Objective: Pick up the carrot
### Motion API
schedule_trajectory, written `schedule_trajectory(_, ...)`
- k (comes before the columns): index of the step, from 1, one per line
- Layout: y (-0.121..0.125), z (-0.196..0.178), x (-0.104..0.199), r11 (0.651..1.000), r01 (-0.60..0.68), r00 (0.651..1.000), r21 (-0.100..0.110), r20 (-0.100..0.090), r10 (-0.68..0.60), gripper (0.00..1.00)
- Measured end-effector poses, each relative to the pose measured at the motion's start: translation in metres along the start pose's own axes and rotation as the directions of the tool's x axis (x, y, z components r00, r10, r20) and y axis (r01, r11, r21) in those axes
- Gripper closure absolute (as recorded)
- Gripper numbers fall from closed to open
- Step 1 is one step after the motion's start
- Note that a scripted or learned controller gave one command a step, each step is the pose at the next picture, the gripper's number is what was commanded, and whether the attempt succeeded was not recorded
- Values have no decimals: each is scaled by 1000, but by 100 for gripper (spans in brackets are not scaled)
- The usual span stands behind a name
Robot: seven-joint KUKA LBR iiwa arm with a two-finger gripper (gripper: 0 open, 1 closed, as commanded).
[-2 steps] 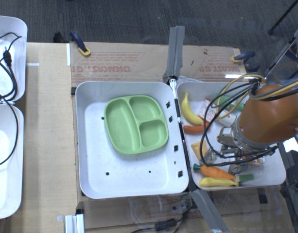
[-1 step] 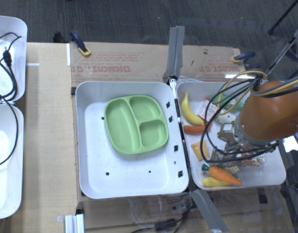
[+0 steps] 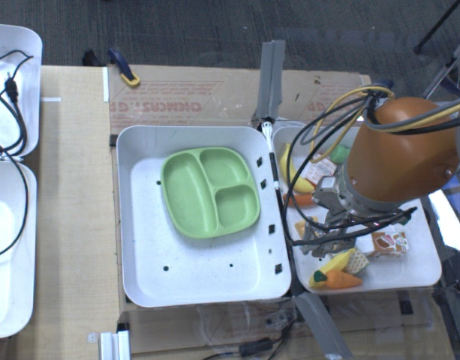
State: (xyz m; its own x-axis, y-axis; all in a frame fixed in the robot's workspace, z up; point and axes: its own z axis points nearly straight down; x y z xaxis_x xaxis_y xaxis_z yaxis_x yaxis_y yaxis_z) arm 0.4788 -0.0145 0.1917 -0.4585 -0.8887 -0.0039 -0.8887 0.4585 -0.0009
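Observation:
The carrot lies near the front edge of the right bin, orange with a green stub at its left end. A yellow toy food piece rests right behind it, touching it. My gripper hangs low over the middle of the right bin, just behind and slightly left of the carrot, under the wide orange band of the arm. The arm's body and cables cover most of the gripper. Nothing shows as lifted off the bin floor.
The left bin holds a green divided plate. In the right bin lie a small printed box, a white and red packet, a yellow item by the left wall and a green item at the back.

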Motion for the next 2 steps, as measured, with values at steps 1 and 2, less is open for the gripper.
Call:
schedule_trajectory(1,-49,0,-45,994,-109,994,-1,1,109,100)
schedule_trajectory(2,1,1,-4,966,258,966,-3,-1,-258,100)
